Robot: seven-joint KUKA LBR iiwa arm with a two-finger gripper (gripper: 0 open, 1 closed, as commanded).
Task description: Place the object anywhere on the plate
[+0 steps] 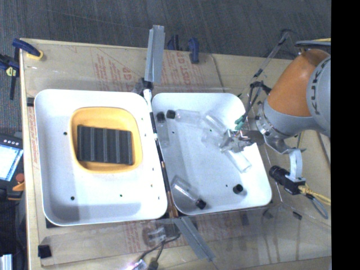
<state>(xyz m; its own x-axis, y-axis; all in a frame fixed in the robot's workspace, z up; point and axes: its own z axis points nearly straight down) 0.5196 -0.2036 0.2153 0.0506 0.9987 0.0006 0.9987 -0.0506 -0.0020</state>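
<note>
In the right bin (211,204), near its right wall, the pincer (236,141) is hanging low among several clear plastic vials, and whether it is gripping anything cannot be told: the tip is blurring into the transparent pieces around it, so I am leaving its state open. The nearest candidate for the object is a clear vial (243,162) lying just beside and below the tip; another clear vial (188,116) with a dark cap is lying near the bin's upper left, and a third (187,193) is resting near the lower edge. The plate (105,140), yellow-rimmed with a dark ribbed insert, is sitting in the left bin (50,196), well apart from the arm (292,94).

The main risk, as I judge it, is a missed or partial grasp. The vials are round, slick and nearly invisible against the white floor (a poor target for a programmed pick), and one could be rolling away from the closing tips or getting pinched by one end only. A weak hold would be giving way during the long carry over the divider between the bins. Crowding is adding a second hazard: neighbouring pieces could be getting nudged or dragged along. On release, a round vial could be rolling off the ribbed insert.
</note>
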